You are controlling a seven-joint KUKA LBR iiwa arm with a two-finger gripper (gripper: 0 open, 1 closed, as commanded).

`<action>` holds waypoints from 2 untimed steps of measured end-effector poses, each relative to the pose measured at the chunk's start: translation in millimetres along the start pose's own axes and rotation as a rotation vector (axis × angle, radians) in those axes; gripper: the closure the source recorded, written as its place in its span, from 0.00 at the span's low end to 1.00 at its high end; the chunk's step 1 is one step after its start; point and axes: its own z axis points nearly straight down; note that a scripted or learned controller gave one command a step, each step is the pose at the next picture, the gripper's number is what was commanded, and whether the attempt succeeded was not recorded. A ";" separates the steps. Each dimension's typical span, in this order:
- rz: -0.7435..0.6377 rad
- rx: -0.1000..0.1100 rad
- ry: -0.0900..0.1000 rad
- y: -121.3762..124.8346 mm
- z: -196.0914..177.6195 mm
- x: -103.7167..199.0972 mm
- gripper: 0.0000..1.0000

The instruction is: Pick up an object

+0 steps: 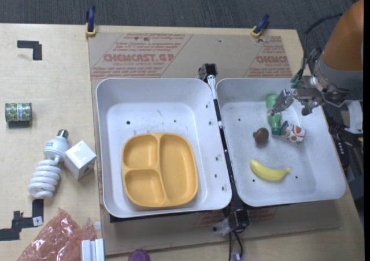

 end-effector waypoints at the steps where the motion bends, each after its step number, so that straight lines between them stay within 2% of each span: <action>1: 0.002 0.001 0.001 -51.3 101.9 22.7 0.00; 2: 0.002 0.000 0.001 -114.6 101.6 35.5 0.00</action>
